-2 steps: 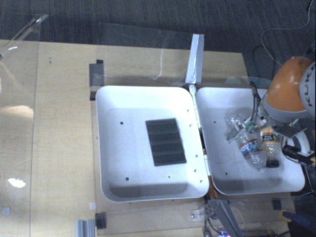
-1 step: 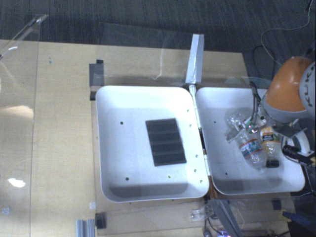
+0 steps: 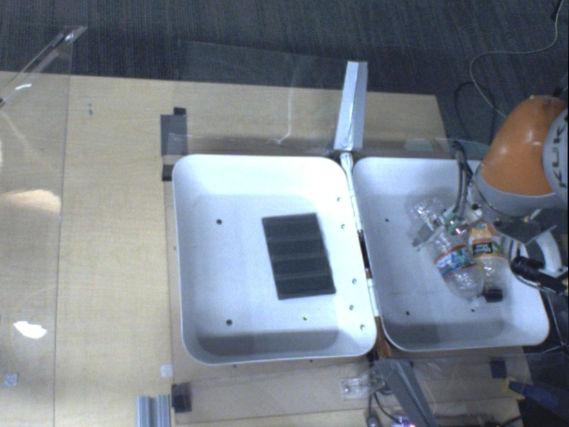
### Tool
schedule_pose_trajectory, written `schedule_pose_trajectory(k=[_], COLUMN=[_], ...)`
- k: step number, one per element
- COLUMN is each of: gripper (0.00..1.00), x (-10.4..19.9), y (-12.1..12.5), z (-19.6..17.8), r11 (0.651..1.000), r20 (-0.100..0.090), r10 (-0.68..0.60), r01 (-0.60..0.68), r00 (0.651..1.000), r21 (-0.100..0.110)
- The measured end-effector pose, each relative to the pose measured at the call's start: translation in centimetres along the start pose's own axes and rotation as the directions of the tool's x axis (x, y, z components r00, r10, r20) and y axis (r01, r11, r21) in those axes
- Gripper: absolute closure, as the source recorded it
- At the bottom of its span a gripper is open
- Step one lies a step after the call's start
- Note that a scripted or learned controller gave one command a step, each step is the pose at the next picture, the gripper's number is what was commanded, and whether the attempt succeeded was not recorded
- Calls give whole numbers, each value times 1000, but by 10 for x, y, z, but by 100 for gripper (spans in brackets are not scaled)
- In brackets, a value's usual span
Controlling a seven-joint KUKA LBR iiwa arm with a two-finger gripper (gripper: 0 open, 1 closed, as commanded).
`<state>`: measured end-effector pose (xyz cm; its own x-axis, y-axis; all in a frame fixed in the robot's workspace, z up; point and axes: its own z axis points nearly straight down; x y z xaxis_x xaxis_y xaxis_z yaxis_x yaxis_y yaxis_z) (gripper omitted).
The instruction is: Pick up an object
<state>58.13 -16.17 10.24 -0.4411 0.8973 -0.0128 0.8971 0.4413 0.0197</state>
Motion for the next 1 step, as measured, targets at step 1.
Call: schedule_pose_trajectory(k=[1], gripper=[100], x=[36], y=[41], z=[-91], r11=[999], r20=[-9], r10=[-40], r01=[40], r00=[999], r21=[11])
